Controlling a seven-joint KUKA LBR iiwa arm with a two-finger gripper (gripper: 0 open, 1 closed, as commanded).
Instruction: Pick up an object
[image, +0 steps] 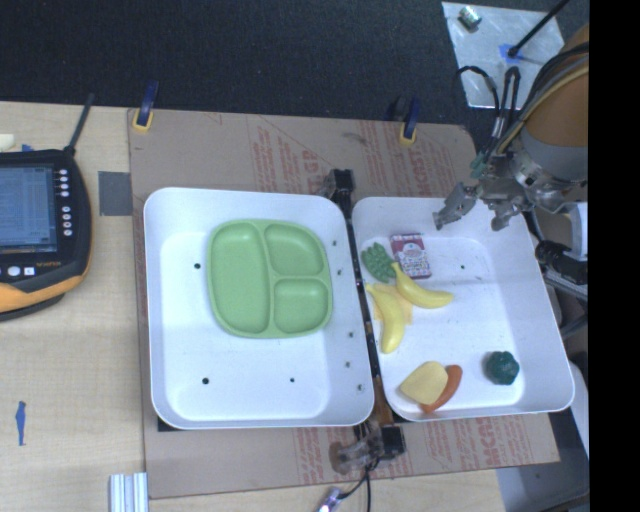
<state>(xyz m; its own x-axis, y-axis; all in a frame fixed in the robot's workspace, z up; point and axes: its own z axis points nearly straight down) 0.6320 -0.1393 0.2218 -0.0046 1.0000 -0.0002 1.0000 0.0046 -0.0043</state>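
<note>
Camera view: tool (478, 212) hangs over the far edge of the right bin (520, 300), fingers spread and released, nothing between them. Taking the bananas (398, 300) as landmark: green leafy piece (378, 262) touches their far-left end, small red-and-white packet (410, 255) sits just beyond them, yellow-and-orange piece (430, 385) lies nearer the camera, dark green lump (502, 367) well to the right near that bin's corner. Left of the bananas, the left bin (180, 300) carries a green divided plate (269, 277); a teach pendant (40, 230) sits on the desk (70, 400) at far left.
</note>
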